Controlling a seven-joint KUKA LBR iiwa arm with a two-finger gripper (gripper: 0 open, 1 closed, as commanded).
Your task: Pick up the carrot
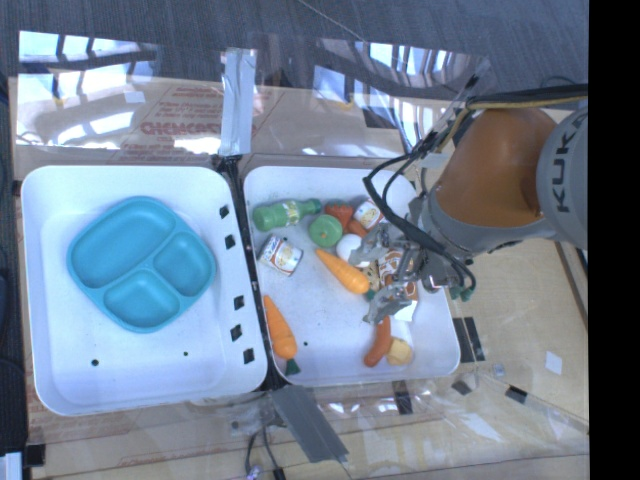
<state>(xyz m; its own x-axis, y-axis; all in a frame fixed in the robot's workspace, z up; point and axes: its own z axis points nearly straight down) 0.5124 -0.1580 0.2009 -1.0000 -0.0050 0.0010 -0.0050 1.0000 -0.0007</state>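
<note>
Arm: the arm [490, 183] reached in from the right and bent down over the right bin [330, 373], because that was where the toy food lay.
Gripper: the gripper [392, 290] hung low in the right part of that bin. Wires and small toys hid its tip, so I could not tell if it was open or closed, or if it had anything.
Carrot: the carrot [342, 272] lay flat and slanted in the middle of the bin, just left of the gripper. It looked free, not picked up yet.
Other carrots: a second carrot [281, 332] lay along the left wall, and a darker carrot [378, 343] lay just below the gripper. Any of them could be the goal.
Crowd: a green bottle [283, 213], a little can [281, 256] and a white egg [349, 247] lay close by, so a grab could bump them.
Left bin: the left bin [60, 368] held a blue plate [142, 261], well apart from the job.
</note>
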